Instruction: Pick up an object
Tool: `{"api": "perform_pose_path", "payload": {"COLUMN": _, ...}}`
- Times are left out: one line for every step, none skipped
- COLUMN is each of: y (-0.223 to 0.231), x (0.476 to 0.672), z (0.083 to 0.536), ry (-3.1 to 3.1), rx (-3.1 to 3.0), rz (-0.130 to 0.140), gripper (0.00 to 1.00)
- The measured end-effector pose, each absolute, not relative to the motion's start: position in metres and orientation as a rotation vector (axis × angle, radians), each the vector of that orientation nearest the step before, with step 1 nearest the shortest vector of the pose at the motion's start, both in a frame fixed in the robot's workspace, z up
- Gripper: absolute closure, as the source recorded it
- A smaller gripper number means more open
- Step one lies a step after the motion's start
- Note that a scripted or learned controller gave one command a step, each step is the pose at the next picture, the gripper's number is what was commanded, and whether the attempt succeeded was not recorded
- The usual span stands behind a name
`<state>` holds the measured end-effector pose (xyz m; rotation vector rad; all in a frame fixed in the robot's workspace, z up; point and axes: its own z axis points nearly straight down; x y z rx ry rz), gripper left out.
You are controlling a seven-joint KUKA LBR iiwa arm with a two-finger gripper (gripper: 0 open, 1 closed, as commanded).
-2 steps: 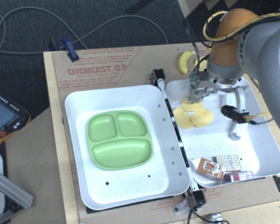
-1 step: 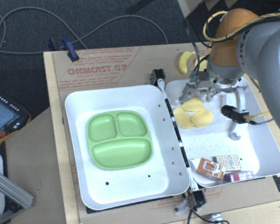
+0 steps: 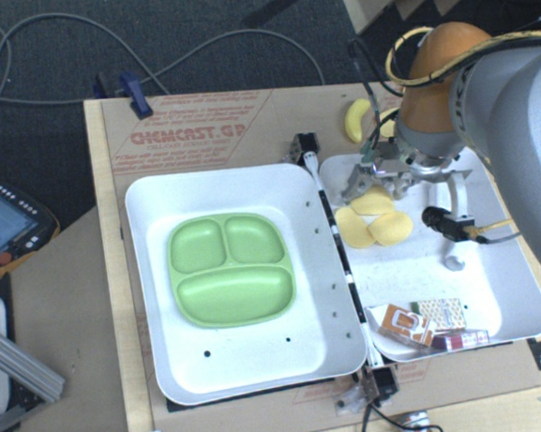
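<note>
Camera view: hand point(image 3: 379, 184) over yellow pieces point(image 3: 375, 226) in right bin point(image 3: 504, 286), grip state indiscernible

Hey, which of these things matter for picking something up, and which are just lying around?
For the job:
gripper, over the yellow pieces in the right bin
packets at that bin's near end
green plate in the left bin

Lying about:
blue clip
yellow thing behind the right bin
handheld screen
cable on the floor
</note>
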<state>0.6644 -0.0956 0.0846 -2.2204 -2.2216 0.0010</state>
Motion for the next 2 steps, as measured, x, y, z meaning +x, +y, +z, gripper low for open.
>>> {"api": "perform_pose_path", "payload": {"y": -0.0955, "x": 0.6659, "z": 0.0965, "ry": -2.225, "rx": -2.223, "rz": -0.004, "gripper": 1.00}}
{"api": "perform_pose_path", "payload": {"y": -0.0955, "x": 0.6657, "z": 0.0963, "ry": -2.224, "rx": -2.223, "rz": -0.004, "gripper": 0.00}}
